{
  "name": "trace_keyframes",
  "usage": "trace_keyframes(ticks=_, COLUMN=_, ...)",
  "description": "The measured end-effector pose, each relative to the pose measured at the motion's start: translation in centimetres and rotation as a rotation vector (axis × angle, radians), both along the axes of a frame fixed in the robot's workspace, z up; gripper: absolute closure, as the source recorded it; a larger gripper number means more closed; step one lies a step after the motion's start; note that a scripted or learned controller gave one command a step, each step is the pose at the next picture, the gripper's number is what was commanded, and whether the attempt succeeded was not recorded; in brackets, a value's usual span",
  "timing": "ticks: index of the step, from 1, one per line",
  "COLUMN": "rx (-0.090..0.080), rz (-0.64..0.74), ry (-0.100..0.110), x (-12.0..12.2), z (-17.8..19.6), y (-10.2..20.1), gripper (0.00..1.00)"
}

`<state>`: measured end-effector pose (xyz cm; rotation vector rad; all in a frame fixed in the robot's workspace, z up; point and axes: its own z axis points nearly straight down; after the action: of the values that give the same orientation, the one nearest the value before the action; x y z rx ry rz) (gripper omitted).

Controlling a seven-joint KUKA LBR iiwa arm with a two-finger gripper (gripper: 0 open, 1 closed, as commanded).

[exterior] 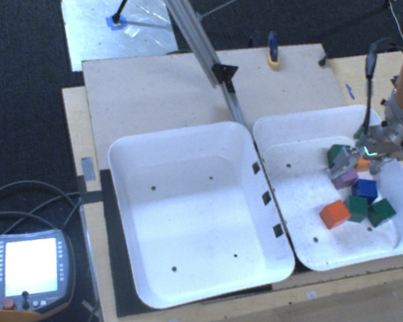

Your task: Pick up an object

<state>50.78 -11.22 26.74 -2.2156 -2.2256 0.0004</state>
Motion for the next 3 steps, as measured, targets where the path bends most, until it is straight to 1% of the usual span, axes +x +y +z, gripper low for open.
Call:
trace_keyframes(ticks=1, rx=-0.001, rz=-0.001, ry=-0.004, x=0.1, z=0.2, y=0.0, gripper=0.00)
trace_keyframes(ticks=2, rx=0.000, rz=-0.003, ry=0.004, x=-0.3, z=-6.0, y=-0.4, gripper=0.00)
trace_keyframes(ticks=3, rx=0.001, rz=-0.003, ry=0.004, x=-0.1, z=-12.2, y=-0.4, gripper=0.00)
